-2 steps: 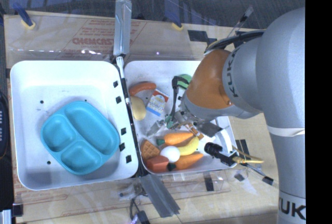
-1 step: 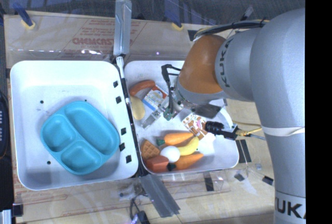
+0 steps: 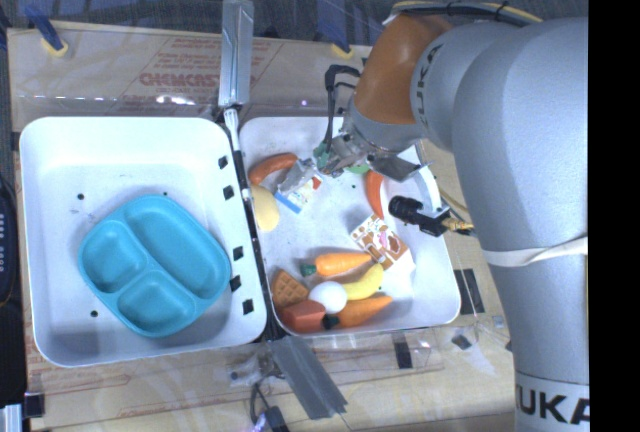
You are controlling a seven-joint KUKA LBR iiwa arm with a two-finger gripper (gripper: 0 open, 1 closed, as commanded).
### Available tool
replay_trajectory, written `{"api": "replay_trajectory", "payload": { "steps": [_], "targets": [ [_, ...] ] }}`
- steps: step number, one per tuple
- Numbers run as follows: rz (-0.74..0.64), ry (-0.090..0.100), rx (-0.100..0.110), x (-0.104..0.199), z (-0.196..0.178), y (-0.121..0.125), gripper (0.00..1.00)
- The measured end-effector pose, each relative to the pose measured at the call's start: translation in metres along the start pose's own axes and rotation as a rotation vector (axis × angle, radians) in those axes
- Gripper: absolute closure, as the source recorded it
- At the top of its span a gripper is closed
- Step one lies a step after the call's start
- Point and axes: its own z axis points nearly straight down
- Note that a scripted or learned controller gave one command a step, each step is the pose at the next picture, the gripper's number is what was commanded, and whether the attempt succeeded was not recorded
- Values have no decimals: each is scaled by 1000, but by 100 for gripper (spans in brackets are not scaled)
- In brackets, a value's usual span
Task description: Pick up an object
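Over the right bin (image 3: 440,295) my end effector (image 3: 340,156) hangs low near the back wall, my arm slanting in from the right; I cannot tell its state, nor whether it has anything, because my wrist covers it. Just beside it on the left lie a wrapper (image 3: 295,188) and a sausage (image 3: 272,166); I judge one of these the likeliest target, since I am poised right above them. Toward the front of that bin the food is heaped together: a carrot (image 3: 340,264), a banana (image 3: 368,282), an egg (image 3: 327,297), a waffle (image 3: 288,288); a card (image 3: 378,241) sits behind them; crowding there would make a clean grasp harder. Across the divider, the left bin (image 3: 60,150) bears a blue tray (image 3: 152,265), well apart from me.
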Motion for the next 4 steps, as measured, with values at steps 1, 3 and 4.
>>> {"api": "replay_trajectory", "payload": {
  "steps": [1,3,4],
  "targets": [
    [-28,2,4,28,-15,-125,0],
    [-60,-6,-10,50,14,-135,100],
    [136,2,-1,112,-90,-34,100]
  ]
}}
